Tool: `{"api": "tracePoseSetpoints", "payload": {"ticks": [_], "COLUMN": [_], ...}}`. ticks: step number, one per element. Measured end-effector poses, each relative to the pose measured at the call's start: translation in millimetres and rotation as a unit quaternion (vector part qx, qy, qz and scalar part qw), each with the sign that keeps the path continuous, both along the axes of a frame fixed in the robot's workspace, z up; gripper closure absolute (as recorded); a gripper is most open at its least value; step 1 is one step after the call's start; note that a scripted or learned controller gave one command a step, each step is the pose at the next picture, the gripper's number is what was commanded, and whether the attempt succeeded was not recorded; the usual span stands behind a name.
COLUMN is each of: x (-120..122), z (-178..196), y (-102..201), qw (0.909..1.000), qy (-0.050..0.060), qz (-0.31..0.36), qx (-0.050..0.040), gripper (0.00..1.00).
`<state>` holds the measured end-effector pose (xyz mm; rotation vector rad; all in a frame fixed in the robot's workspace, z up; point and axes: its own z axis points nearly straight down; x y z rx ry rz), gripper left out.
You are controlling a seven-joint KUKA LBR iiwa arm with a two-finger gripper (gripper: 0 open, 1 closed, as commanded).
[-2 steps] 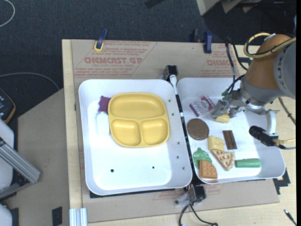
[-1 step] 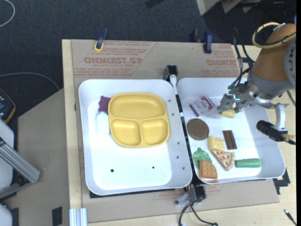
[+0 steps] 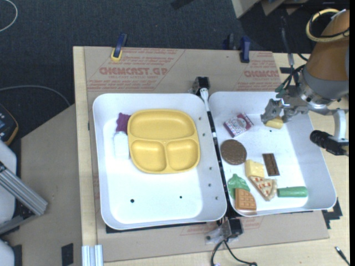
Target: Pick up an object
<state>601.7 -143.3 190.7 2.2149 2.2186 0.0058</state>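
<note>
Yellow, small and rounded, a yellow piece (image 3: 274,123) is lying at the back of the right bin (image 3: 316,148), and we are seeing the gripper (image 3: 275,113) hanging right above it, fingertips down around its top edge. We cannot tell whether the fingers are clamped on it or loose. The arm (image 3: 327,60) is reaching in from the right, its orange band showing above the wrist.

We are spotting plenty more in that bin: a pink wrapped packet (image 3: 237,124) just left of the gripper, a brown round cookie (image 3: 233,152) below it, a cheese wedge (image 3: 255,168) beside a chocolate bar (image 3: 270,164), a pizza slice (image 3: 265,188), a waffle (image 3: 244,199) touching a green leafy piece (image 3: 236,180), and a green cylinder (image 3: 292,192) near the front rim.

Over in the left bin (image 3: 155,204), we are looking at 1 yellow divided plate (image 3: 163,140) with 3 compartments, a purple item (image 3: 122,121) and a white bottle (image 3: 120,146) tucked against its left side.
</note>
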Motion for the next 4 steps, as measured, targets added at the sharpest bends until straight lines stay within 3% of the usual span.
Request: {"api": "tracePoseSetpoints", "payload": {"ticks": [1,3,4], "x": [1,-24,-49], "z": [37,51,40], "y": [0,105,147], "qw": [1.0000,1.0000,1.0000], "qy": [0.000,0.005,0.006], "qz": [0.000,0.002,0.001], "qx": [0.0000,0.0027,0.0024], "gripper": [1.00,1.00,1.00]}}
